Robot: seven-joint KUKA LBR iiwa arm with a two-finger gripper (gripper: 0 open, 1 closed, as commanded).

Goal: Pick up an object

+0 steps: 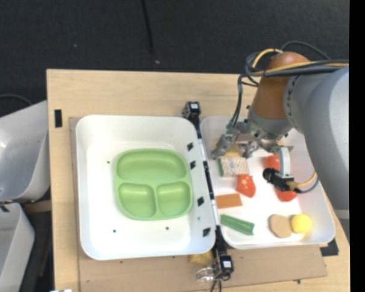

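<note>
My gripper [236, 151] hangs low over the far left part of the right bin [319, 224], under the orange-banded wrist. Just below it lies a pale, speckled block [233, 165]. Close by are a red piece [246, 186], an orange flat slab [228, 201], a green stick [237, 224], a tan oval [280, 225], a yellow ball [301, 223] and two orange-red pieces [272, 161] [286, 194]. The arm hides how the fingers stand.
The left bin [88, 224] holds a green divided plate [153, 184]. A divider with black clips [204, 181] runs between the bins. The grey arm body [325, 120] covers the right bin's far right side.
</note>
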